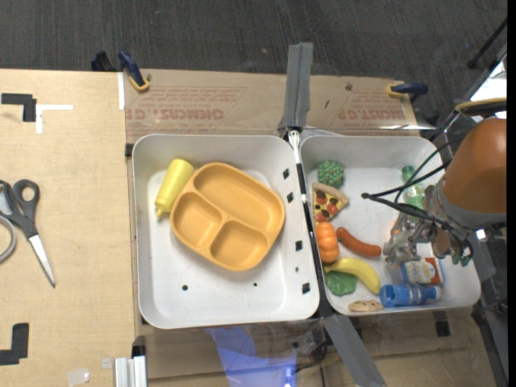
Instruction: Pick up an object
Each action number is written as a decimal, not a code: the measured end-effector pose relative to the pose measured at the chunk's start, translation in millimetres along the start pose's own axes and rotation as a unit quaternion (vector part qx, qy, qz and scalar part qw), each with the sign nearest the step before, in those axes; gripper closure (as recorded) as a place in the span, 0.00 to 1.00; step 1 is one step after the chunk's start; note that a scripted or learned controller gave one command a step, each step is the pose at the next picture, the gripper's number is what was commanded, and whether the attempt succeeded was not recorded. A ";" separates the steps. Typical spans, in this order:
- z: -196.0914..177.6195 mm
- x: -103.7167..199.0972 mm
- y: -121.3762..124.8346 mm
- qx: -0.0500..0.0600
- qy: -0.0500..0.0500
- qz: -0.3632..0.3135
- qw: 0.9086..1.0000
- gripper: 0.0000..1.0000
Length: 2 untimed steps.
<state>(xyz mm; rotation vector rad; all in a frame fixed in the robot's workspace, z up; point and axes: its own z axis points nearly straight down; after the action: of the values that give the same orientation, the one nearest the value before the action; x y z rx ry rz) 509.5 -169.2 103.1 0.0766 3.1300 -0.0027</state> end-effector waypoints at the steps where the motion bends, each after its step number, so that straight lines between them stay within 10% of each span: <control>1: 0.0 0.0 0.1 0.000 0.000 0.000 1.000 0.00; 2: 11.0 -17.2 0.8 -0.001 0.004 0.014 1.000 0.00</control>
<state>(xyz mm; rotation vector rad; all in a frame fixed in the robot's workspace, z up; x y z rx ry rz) 526.8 -169.3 92.2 0.1207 3.1358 0.0006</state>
